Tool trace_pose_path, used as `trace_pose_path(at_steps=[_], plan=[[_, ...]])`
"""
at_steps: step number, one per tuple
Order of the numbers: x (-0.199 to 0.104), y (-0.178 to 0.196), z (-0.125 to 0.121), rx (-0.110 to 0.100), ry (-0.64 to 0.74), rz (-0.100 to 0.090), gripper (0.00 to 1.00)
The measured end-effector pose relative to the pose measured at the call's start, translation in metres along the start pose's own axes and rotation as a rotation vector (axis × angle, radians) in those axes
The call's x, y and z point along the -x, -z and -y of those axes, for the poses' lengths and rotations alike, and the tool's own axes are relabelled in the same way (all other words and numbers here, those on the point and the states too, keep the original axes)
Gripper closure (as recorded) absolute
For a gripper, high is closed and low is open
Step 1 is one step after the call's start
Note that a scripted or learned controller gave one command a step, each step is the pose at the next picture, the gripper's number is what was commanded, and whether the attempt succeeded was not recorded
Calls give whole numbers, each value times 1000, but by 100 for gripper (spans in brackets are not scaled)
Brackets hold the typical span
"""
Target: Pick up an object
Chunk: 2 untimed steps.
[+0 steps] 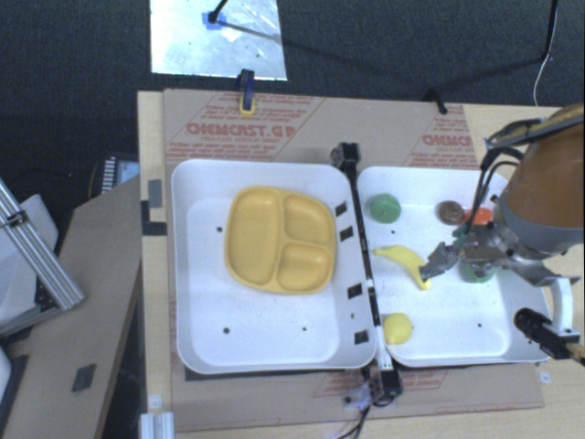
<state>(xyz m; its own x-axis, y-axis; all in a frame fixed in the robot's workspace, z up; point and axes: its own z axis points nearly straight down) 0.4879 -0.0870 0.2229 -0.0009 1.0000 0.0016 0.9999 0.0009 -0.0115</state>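
In the right bin (484,337) lie a yellow banana (400,260), a green ball (385,208), a small yellow ball (397,327), a brown round piece (450,212) and a small orange piece (479,216). My gripper (454,256) hangs low over the middle of this bin, just right of the banana's right end. A green object (476,272) lies partly hidden under the wrist. Nothing is seen held in the gripper.
The left bin (196,318) holds a yellow divided plate (279,240). A black divider with clips (358,245) runs between the two bins. The arm's grey body (548,199) covers the right bin's far right side. A dark cable bends above it.
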Motion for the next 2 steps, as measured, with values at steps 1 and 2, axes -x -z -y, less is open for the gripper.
trace_pose_path(at_steps=[1,2], plan=[[0,6,-3,13,3,2,0],[-1,-57,-3,8,0,1,0]])
